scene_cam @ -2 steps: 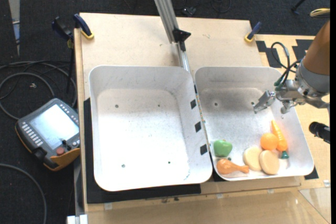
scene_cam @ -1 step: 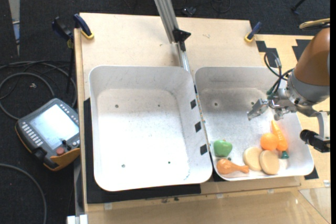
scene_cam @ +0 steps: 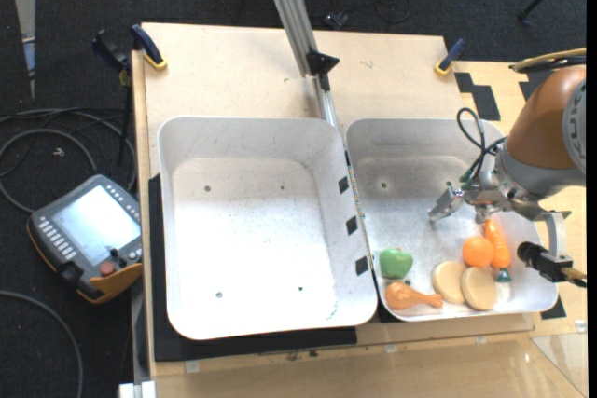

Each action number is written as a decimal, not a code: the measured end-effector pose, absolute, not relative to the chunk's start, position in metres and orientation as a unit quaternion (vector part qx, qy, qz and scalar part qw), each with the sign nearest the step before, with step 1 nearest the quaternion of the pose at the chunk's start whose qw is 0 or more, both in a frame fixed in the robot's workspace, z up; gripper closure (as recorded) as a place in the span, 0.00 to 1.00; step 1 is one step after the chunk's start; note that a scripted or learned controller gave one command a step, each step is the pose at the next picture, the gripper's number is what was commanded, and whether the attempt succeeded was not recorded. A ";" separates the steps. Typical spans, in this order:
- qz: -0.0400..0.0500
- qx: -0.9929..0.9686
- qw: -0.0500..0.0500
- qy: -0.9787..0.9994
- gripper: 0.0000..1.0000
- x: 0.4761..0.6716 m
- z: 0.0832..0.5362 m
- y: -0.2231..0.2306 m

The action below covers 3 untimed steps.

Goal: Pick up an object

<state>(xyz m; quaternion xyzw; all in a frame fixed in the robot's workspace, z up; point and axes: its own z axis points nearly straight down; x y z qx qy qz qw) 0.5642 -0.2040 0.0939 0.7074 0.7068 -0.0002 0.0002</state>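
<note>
My gripper [scene_cam: 459, 200] hangs over the right bin [scene_cam: 410, 144], near its right side, and nothing shows in its grasp. Just below and to the right of it lie an orange ball [scene_cam: 478, 251] and a carrot [scene_cam: 499, 243], side by side. Two beige round discs [scene_cam: 451, 281] [scene_cam: 481, 289] rest at the bin's front right. A green fruit [scene_cam: 395, 262] sits by the front left wall, with an orange drumstick-shaped toy [scene_cam: 411, 296] in front of it.
The left bin [scene_cam: 252, 228] stands beside the right one, sharing a middle wall. A slanted metal pole [scene_cam: 291, 5] rises from behind the bins. A teach pendant [scene_cam: 86, 238] lies on the floor at the left. Cables trail from the arm's wrist [scene_cam: 474, 140].
</note>
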 end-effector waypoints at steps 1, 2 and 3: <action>0.001 0.707 0.001 0.707 1.00 0.565 0.106 -0.204; 0.001 0.706 0.002 0.708 1.00 0.566 0.148 -0.203; 0.002 0.706 0.003 0.708 1.00 0.563 0.211 -0.201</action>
